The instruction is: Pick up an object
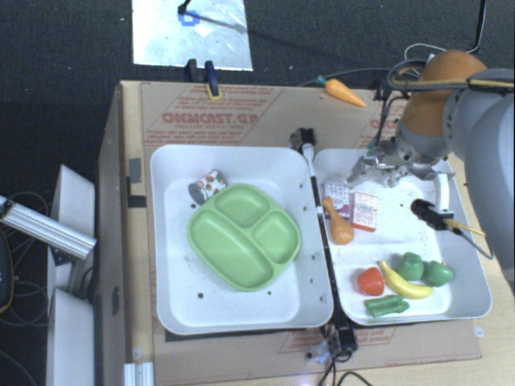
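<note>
My gripper (376, 173) hangs over the far end of the right bin (473, 294), its fingers spread open with nothing between them. Just in front of it lie a pink-and-white packet (338, 195) and a red-and-white box (365, 211). An orange toy carrot (339, 223) rests by the bin's left wall. Nearer the front sit a red tomato (370, 281), a yellow banana (405, 282), two green peppers (412, 265) (438, 273) and a green pod (385, 305).
The left bin (173, 240) holds a green divided plate (244, 235) and a small tipped cup (208, 186). A second carrot (344, 92) lies on the bench behind the bins. My arm crosses the right bin's far right corner.
</note>
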